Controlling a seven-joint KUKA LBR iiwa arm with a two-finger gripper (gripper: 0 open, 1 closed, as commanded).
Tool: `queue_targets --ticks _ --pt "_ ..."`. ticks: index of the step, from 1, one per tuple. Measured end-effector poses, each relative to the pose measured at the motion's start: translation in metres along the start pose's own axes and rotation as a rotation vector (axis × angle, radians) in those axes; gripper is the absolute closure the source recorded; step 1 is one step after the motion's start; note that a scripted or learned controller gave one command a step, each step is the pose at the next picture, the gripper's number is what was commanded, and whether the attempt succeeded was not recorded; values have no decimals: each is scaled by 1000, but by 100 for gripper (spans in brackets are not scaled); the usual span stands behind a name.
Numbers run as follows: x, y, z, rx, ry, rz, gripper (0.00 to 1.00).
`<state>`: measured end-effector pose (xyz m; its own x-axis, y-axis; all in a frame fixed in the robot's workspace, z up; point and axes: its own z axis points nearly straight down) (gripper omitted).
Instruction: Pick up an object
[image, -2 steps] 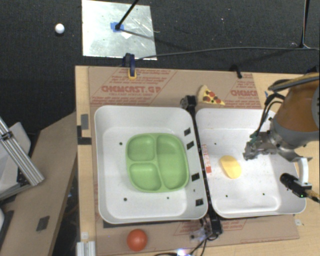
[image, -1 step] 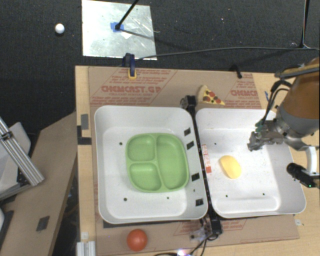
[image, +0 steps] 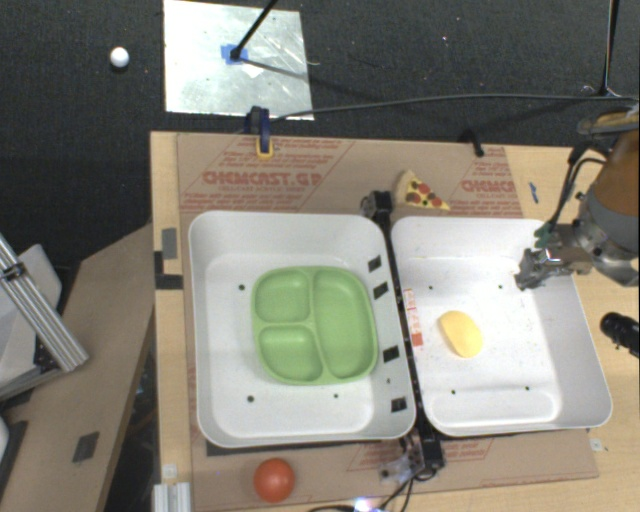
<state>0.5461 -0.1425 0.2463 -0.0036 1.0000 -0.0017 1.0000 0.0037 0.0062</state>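
Note:
A yellow oval object (image: 461, 333) lies in the right white bin (image: 560, 400), left of its middle. A green divided plate (image: 313, 324) rests in the left white bin (image: 215, 300). My gripper (image: 533, 269) hangs over the right bin's upper right part, up and to the right of the yellow object and well apart from it. Nothing shows between its fingers.
A toy pizza slice (image: 422, 191) lies on the cardboard just behind the bins. A red-orange ball (image: 273, 479) sits on the cardboard in front of the left bin. A metal rail (image: 35, 310) stands at the far left.

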Motion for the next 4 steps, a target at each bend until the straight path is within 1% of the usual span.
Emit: queue_targets --ticks 1,2,3,4 --pt "0 2 -52 0 0 -1 100" --pt "49 -2 -32 5 3 -4 100" --pt "96 -10 -32 4 2 -5 100" --pt "142 -7 -27 5 3 -5 100"
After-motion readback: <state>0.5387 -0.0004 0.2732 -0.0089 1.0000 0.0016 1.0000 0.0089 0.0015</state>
